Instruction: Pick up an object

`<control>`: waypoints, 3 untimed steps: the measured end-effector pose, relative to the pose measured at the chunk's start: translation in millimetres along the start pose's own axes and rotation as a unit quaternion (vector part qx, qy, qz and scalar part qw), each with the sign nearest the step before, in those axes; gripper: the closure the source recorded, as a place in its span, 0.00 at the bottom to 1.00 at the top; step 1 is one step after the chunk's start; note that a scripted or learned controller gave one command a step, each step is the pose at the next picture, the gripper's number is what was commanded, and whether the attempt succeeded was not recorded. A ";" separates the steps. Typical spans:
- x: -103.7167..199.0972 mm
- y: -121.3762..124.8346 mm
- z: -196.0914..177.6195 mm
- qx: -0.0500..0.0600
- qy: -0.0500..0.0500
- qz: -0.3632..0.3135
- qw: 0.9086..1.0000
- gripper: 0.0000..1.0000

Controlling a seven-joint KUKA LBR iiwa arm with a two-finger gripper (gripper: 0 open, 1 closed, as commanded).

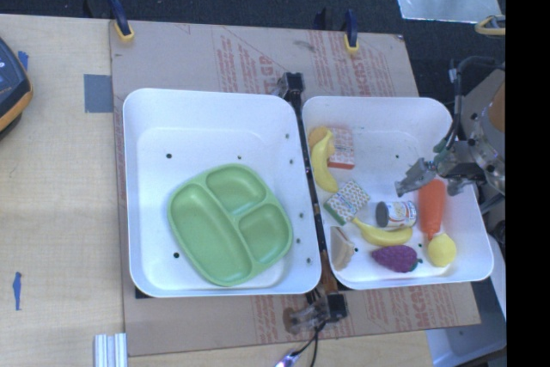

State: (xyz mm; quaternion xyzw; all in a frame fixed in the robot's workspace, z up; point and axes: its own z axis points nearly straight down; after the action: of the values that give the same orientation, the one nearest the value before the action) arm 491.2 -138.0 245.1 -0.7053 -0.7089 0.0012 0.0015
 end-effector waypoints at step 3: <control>-35.6 40.3 143.2 0.000 -0.001 -0.003 1.000 1.00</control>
State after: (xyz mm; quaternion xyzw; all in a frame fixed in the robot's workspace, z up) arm 531.1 -173.4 101.7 -0.7035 -0.7107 0.0022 0.0011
